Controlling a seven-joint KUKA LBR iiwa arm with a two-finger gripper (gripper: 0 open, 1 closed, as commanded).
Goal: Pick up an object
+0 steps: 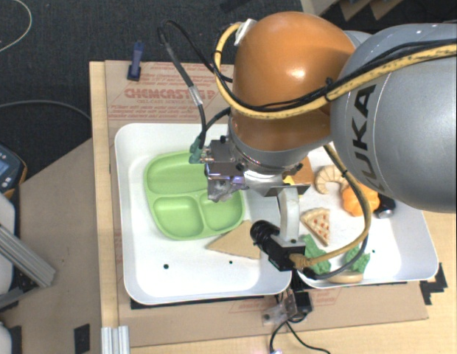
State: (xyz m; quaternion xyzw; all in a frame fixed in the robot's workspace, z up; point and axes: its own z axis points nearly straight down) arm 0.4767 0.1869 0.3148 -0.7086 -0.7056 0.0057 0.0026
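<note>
Arm (pixel 346 116): it runs off your view's top and right edges, and it covers the middle of both bins.
Green tray (pixel 186 195): you see its left compartments; the right rim is under the wrist.
Right bin (pixel 413 260): mostly hidden from you.
Orange piece (pixel 352 200): too covered to name.
Pizza slice (pixel 318 224): partly behind the mount.
Desk (pixel 110 161): its far right corner is hidden from you.
</note>
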